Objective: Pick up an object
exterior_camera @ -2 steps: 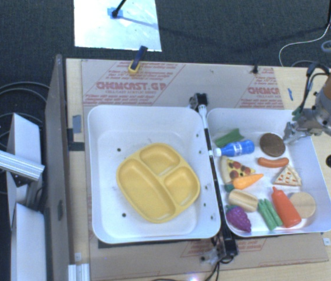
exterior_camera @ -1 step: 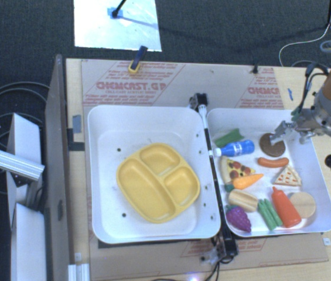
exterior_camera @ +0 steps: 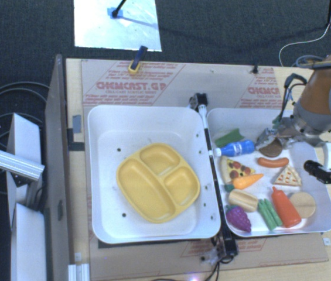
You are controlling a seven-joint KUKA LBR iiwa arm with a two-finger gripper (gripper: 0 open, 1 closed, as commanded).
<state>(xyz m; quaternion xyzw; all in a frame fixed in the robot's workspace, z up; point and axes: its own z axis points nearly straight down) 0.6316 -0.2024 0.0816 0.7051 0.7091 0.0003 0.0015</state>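
Observation:
The right bin holds several toy foods. My gripper hangs over the bin's far middle, right above a dark brown piece and close to touching it. Just in front of that piece lies a red sausage. A blue bottle and a green piece lie to the left of the gripper. The view does not show anything held in the gripper.
Nearer the front lie a pizza slice, a carrot, a triangular sandwich, a bread roll, purple grapes, green beans, a red bottle and a tan disc. The left bin holds a yellow divided plate.

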